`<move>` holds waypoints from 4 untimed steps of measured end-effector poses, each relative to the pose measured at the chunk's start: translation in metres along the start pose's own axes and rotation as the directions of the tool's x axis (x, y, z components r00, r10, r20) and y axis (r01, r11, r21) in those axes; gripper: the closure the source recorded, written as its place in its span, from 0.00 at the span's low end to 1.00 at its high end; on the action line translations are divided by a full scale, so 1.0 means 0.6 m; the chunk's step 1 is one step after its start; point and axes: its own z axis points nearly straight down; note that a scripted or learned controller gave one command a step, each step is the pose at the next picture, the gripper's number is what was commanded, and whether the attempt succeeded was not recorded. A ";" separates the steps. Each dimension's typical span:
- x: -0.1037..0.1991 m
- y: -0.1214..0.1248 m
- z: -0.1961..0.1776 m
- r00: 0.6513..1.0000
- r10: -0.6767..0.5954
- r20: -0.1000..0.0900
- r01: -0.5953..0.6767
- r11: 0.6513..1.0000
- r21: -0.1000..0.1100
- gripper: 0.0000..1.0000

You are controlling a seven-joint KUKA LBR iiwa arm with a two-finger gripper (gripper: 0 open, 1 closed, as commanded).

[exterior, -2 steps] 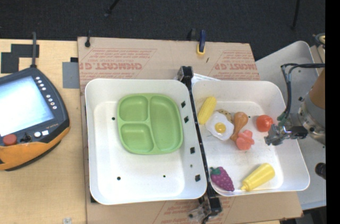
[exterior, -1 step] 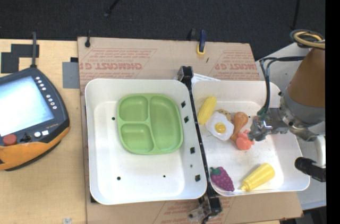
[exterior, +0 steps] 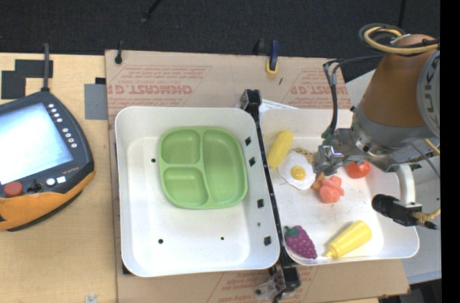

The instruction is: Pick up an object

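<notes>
The right bin [exterior: 402,248] holds several toy foods. A yellow corn cob [exterior: 279,148] lies at its left, with a fried egg [exterior: 297,172] just below it. A pink-red piece [exterior: 330,189] sits in the middle and a red tomato-like piece [exterior: 358,168] lies to its right. Purple grapes [exterior: 302,242] and a yellow bottle [exterior: 350,239] lie near the front wall. My gripper [exterior: 325,161] hangs low over the bin's middle, between the egg and the red piece and just above the pink-red piece. I see nothing held in it.
The left bin [exterior: 136,237] holds a green three-compartment plate [exterior: 203,167]. A black divider [exterior: 260,179] runs between the bins. A teach pendant [exterior: 39,154] lies on the bench at far left. Cables loop around the arm's wrist [exterior: 338,93].
</notes>
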 end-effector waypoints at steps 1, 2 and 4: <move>0.069 0.038 0.008 1.000 0.001 0.000 -0.001 1.000 0.001 1.00; 0.152 0.060 0.010 1.000 0.001 0.000 -0.001 1.000 0.002 1.00; 0.238 0.095 -0.019 1.000 0.005 0.002 -0.005 1.000 0.003 1.00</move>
